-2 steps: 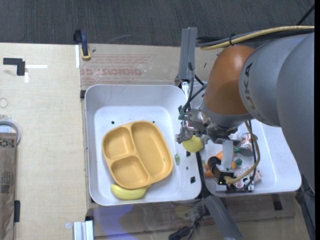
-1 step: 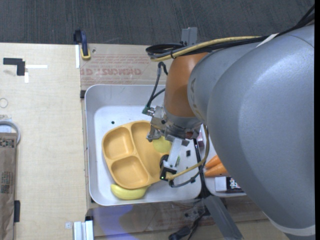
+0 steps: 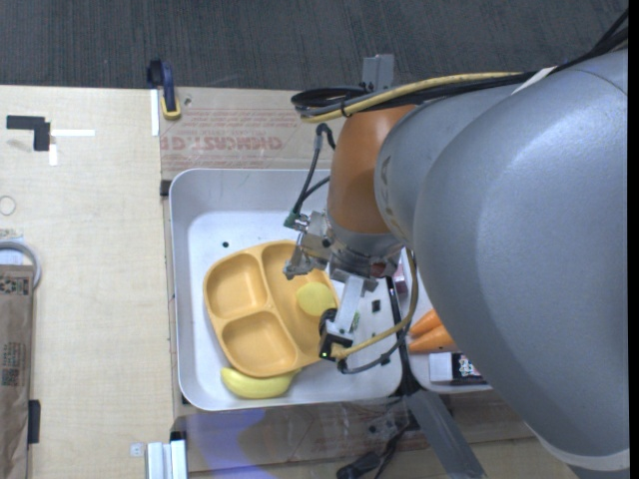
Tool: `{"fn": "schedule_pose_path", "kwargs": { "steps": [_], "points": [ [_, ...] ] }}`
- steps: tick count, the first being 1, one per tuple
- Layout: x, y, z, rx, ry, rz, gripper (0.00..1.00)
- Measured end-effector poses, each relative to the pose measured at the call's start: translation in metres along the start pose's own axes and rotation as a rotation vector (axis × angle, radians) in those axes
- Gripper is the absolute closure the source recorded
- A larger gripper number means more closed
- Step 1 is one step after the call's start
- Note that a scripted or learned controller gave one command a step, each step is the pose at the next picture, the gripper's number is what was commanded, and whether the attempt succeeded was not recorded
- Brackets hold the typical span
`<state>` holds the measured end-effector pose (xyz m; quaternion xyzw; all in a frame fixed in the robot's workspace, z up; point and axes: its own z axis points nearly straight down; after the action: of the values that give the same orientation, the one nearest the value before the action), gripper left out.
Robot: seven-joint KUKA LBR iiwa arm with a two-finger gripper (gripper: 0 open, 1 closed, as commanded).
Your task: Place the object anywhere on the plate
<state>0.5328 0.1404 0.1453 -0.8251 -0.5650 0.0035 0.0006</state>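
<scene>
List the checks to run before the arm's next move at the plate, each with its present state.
1. The plate lies flat inside the bin: ok.
2. The gripper is above the plate's long side compartment: ok.
3. The round yellow object is released and resting on the plate: cannot tell.
4. The banana is out of the plate's compartments: ok, it lies by the rim.
5. The orange object is apart from the plate: ok.

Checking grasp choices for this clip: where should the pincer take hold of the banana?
Probably the banana at mid-body, from straight above, closing across its narrow width: it lies flat on the white bin floor, curved alongside the yellow divided plate edge.
</scene>
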Motion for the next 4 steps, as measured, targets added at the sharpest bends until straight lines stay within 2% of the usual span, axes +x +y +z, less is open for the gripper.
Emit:
{"fn": "schedule_pose_path", "kwargs": {
  "steps": [1, 4],
  "points": [
    [0.0453, -0.0288, -0.0475, -0.003, 0.0, -0.237, 0.0],
    [0.0452, -0.0288, -0.0474, -0.003, 0.0, -0.238, 0.0]
  ]
}}
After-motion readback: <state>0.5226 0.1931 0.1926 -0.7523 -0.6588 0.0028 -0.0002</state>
